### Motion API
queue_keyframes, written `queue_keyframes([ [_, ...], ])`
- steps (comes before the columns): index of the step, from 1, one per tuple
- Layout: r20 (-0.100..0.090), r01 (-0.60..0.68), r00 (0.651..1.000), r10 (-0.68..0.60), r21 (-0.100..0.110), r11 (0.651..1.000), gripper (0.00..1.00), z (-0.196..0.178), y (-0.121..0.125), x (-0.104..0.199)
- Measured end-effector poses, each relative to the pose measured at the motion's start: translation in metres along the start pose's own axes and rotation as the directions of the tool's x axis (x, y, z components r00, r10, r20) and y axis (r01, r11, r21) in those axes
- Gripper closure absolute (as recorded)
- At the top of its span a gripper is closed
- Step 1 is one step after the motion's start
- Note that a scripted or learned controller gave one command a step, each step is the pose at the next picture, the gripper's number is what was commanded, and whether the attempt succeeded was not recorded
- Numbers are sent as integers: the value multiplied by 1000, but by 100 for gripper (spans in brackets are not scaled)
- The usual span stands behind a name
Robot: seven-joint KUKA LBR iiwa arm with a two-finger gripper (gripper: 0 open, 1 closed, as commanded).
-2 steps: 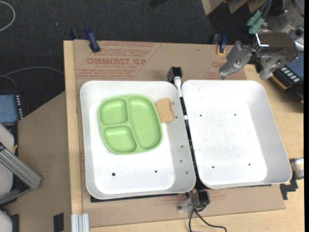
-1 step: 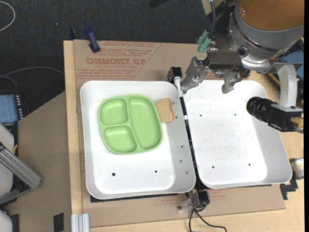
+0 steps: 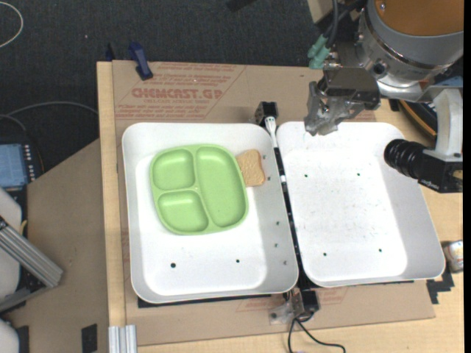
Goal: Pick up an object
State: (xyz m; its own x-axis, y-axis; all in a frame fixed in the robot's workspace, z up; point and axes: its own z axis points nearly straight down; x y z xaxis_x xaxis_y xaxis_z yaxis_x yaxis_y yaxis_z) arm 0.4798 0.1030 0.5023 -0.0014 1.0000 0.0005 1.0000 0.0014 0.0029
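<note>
A green three-compartment plate (image 3: pixel 197 190) lies in the left bin (image 3: pixel 199 274). A tan cracker-like piece (image 3: pixel 252 168) rests against the plate's right rim. My gripper (image 3: pixel 321 126) hangs over the far left corner of the right bin (image 3: pixel 368 263), well to the right of the cracker and plate. Nothing shows between its fingers.
The two bins meet along a black seam with a clamp (image 3: pixel 266 112) at its far end. A blue clip (image 3: pixel 140 60) lies on the cardboard sheet (image 3: pixel 184 90) behind the left bin. Cables and metal framing sit at the left.
</note>
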Motion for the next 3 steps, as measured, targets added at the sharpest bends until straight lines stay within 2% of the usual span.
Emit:
queue_keyframes([
  [1, 2, 2, 1000, -2, 8, 1000, 100, 28, -1, 28],
  [2, 1, 6, 1000, -6, 10, 1000, 100, 69, -1, 99],
  [3, 4, -8, 1000, 8, 10, 1000, 100, 106, -1, 31],
])
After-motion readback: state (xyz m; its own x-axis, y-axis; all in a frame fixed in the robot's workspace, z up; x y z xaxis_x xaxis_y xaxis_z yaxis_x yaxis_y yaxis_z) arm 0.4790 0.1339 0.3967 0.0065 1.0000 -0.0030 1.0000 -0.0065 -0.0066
